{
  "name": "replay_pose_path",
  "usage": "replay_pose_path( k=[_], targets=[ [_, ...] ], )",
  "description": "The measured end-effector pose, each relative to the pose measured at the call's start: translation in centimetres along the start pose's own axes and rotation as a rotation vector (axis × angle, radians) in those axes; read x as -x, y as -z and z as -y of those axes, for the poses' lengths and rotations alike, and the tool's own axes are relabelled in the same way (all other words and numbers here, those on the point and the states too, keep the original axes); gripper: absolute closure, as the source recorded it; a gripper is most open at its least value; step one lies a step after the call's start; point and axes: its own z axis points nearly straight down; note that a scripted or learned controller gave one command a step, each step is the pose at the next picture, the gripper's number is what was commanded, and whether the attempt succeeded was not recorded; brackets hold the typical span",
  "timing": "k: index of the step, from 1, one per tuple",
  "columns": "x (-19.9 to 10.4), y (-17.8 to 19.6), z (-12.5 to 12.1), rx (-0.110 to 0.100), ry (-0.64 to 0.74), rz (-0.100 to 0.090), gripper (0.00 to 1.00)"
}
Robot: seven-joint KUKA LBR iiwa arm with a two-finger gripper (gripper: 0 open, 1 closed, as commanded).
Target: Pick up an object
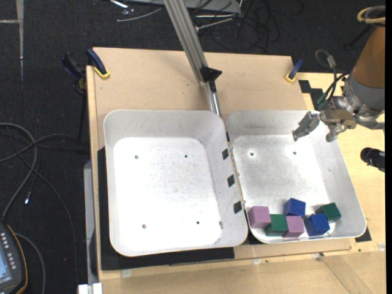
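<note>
We see the grey two-finger gripper point(318, 129) spread open, holding nothing, at two o'clock over the right-hand shallow white plastic bin point(350, 185). The small purple, green and blue cubes point(293, 218) sit jammed together at its five o'clock corner. Packed so tightly against the wall, we judge the fingers could straddle two or simply shove them aside.

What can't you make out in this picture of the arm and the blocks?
- Arm: upper part cut off by the right edge.
- Blocks: crowded in the right bin's near corner; some overlap, hiding sides.
- Gripper: small, nothing between its open jaws.
</note>
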Motion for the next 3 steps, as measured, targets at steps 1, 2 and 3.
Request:
replay_pose_path(
  k=[1,2,3],
  targets=[
    [-0.4,-0.9,-0.7,-0.001,0.001,0.001,0.0],
    [-1.8,1.5,-1.7,0.004,0.003,0.001,0.0],
    [-0.5,3.1,-4.7,0.005,0.002,0.002,0.0]
  ],
)
